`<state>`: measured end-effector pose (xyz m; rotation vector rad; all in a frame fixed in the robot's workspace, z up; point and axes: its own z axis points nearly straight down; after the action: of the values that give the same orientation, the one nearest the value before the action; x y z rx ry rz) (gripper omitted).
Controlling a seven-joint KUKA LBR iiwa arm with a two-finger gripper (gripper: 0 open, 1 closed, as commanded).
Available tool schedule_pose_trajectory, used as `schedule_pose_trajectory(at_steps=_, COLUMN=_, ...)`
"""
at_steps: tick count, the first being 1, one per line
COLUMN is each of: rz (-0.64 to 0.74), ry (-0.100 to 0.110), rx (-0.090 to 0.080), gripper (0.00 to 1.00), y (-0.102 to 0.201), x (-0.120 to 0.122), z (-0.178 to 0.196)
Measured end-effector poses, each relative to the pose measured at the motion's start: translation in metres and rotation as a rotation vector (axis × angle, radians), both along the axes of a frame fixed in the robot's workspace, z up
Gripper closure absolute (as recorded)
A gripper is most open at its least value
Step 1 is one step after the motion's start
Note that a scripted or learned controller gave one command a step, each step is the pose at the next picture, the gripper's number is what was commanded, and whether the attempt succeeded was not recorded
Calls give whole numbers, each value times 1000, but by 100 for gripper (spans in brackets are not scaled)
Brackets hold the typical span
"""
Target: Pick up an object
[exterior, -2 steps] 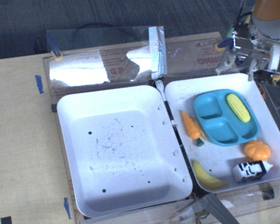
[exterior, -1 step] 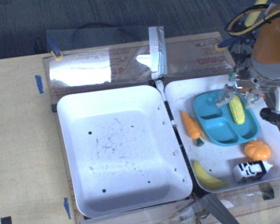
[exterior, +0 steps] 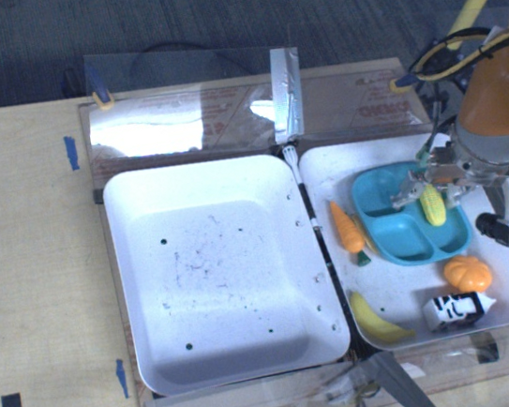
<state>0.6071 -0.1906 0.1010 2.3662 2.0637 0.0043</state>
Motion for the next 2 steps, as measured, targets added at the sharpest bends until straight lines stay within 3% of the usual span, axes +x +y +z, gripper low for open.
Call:
schedule_pose_trajectory(at_steps=1, rz=6, ry=-4, rx=15, gripper=100, y=10, x=4, z=10)
schedule_pose_trajectory(at_steps=2, rz=-23, ry=3, rx=1, gripper=100, y=77, x=-17, z=102)
